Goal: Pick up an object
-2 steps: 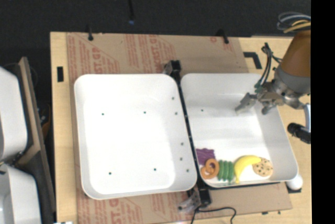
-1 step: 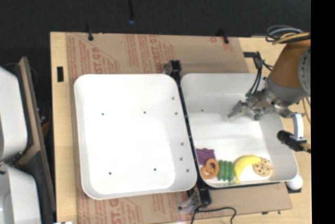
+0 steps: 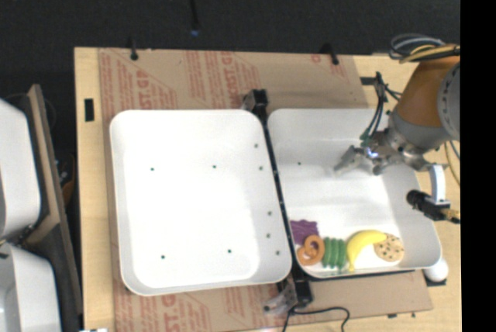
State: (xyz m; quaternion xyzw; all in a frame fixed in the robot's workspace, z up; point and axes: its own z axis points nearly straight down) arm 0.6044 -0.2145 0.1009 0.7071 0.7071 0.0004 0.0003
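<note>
My claw [image 3: 358,158] hangs over the upper part of the right bin [image 3: 310,129], at the frame's right, fingers spread wide with nothing between them. Along the bin's lower edge, well apart from the claw, lie a purple piece [image 3: 304,229], an orange ring [image 3: 311,250], a green piece [image 3: 335,253], a yellow banana [image 3: 364,240] and a cookie [image 3: 388,248]. The left bin [image 3: 124,167] sits beside it.

Toy foods [image 3: 345,247] along right bin's [image 3: 325,129] near edge
</note>
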